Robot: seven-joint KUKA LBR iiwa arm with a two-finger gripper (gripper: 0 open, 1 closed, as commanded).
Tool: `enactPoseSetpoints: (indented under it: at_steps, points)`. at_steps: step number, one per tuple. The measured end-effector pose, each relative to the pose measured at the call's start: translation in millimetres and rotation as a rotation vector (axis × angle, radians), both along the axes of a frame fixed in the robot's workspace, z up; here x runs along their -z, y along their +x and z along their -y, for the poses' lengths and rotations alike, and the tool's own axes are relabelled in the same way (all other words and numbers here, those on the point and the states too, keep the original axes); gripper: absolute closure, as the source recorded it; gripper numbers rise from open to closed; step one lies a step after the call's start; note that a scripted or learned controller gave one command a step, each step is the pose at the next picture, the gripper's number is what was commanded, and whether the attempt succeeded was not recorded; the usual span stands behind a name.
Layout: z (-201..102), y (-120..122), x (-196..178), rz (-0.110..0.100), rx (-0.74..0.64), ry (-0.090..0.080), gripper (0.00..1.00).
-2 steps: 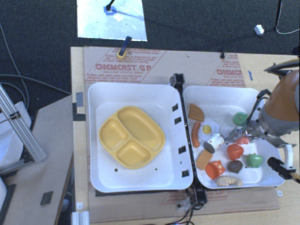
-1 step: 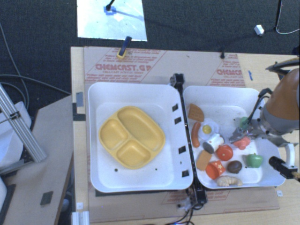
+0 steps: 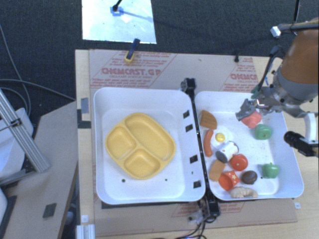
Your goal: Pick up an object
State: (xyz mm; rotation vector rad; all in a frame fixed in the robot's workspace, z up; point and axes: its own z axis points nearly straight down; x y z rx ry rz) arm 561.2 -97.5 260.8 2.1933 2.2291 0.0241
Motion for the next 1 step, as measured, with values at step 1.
enactPoseSetpoints:
  at_steps: [1]
  points:
    - [-49.5, 11.9, 36.8, -0.021, 0.006, 0.001, 1.0]
